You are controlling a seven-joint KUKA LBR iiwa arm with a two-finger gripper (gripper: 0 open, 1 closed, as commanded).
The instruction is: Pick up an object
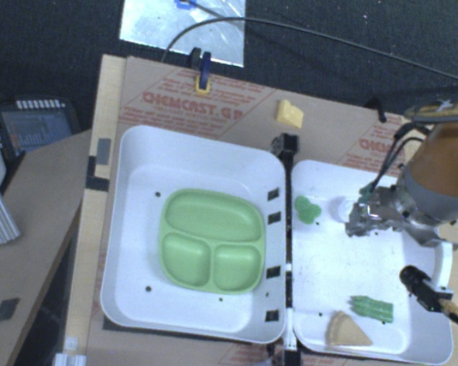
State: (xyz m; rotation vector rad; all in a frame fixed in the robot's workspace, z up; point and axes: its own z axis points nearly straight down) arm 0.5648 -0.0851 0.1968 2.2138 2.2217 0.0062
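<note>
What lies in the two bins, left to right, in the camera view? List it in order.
green divided tray → small green piece → gripper → tan wedge → green leafy piece

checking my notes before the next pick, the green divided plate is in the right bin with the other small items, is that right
Not quite. The camera view shows the green divided plate in the left bin, alone. The small items, a green leafy piece, a green bumpy piece and a tan wedge, lie in the right bin, where the gripper is.
</note>
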